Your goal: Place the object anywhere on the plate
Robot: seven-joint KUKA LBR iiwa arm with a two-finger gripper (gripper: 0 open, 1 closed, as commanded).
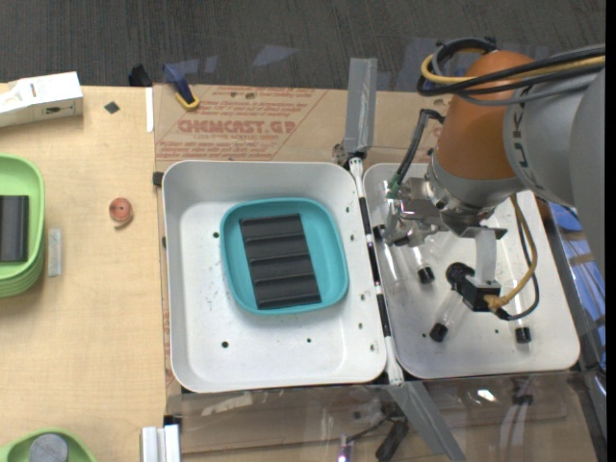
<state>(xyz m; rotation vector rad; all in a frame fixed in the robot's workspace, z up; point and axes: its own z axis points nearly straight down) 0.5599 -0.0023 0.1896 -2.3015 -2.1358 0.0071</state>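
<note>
In the left bin [192,287], one teal plate [284,255].

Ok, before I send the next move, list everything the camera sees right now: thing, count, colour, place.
Bins: two, white; left bin, right bin, side by side on the bench.
Plate: one, teal, middle of the left bin.
Dark ridged block: one, black, lying on the plate.
Small clear pieces with black ends: several, scattered in the right bin.
Green tray: one, far left edge of the bench.
Small round disc: one, reddish, on the bench left of the bins.
Cardboard sheet: one, brown with red print, behind the left bin.
Arm: one, grey with orange band, over the right bin.
End effector: one, low over the right bin's left side.
</note>
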